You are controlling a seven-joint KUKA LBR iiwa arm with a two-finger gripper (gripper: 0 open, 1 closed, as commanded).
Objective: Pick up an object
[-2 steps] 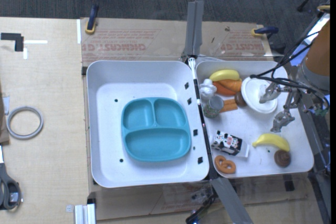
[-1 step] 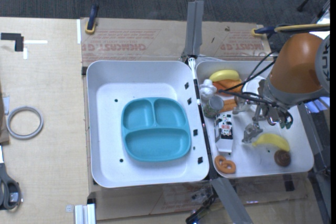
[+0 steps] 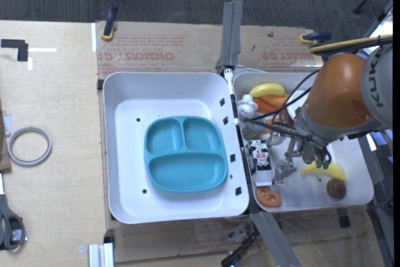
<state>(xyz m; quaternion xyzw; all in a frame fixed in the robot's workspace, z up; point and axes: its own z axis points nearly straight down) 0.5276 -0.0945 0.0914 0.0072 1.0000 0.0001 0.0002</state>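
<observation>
So the arm (image 3: 340, 94) is hanging over the right bin (image 3: 356, 197), big grey thing with the orange band, and it blocks a good chunk of that bin from where I'm standing. Its gripper (image 3: 286, 171) points down into the middle of the bin, over bare white floor, and honestly I cannot tell how the tips are set, too much metal and cable crowded in there. Nothing looks caught in it.

Stuff in that bin is packed around it. A yellow banana (image 3: 322, 169) lies just to the right of the gripper, close but not in it. A small brown round thing (image 3: 336, 189) sits near the banana's end. A pretzel-looking orange-brown piece (image 3: 269, 197) is in the near corner, by the divider. A little black and white box (image 3: 259, 155) sits against the left wall, just beside the gripper. Up at the far end there's another yellow piece (image 3: 267, 90) on top of something orange (image 3: 270, 103), plus a white lump (image 3: 246, 107), partly tucked behind the arm.

Left bin (image 3: 119, 153) just has a teal divided plate (image 3: 185, 154) in the middle. Off on the wooden bench (image 3: 50, 197) there's a grey tape roll (image 3: 28, 146), well apart from it all
</observation>
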